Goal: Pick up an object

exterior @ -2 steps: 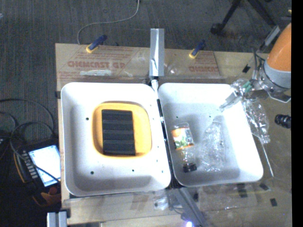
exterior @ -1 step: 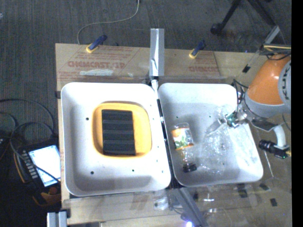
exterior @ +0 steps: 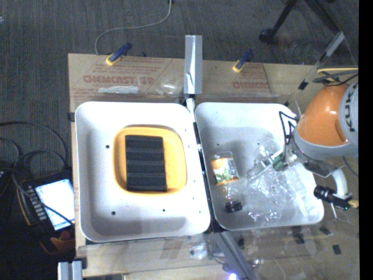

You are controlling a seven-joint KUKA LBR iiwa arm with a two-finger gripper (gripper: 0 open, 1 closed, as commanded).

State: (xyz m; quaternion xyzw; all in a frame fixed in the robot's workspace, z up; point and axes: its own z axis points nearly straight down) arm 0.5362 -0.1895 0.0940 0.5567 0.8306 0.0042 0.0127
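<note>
Two shallow white bins side by side on the tabletop (exterior: 116, 74), split by a centre divider. Left bin (exterior: 93, 214) holding a yellow tray with a black ribbed insert (exterior: 147, 163), centred and flat, well apart from the arm's reach zone; probably parked there as clutter, not a current target.

Right bin (exterior: 233, 118) carrying the candidates: small orange-and-green packet (exterior: 224, 170) near the divider, small dark object (exterior: 233, 206) just nearer the camera edge, crumpled clear plastic (exterior: 271, 185) spread across the right half. Loose scatter, presumably dumped for random grasp trials.

Arm (exterior: 326, 121) reaching in from the right, orange band over the right bin's far-right corner. Tool (exterior: 278, 161) down at the far edge of the clear plastic, tip lost against the glare of the film. Opening of the tool: cannot tell. Nothing seen held.

Likely task thing: the clear plastic, directly under the tool, touching or nearly so; contact not resolvable. Appearance: transparent, wrinkled, bright specular patches, no firm outline, lying low on the bin floor. Judged thin and slippery, prone to slip out of a pinch. Packet just left of it, apart from the tool.
</note>
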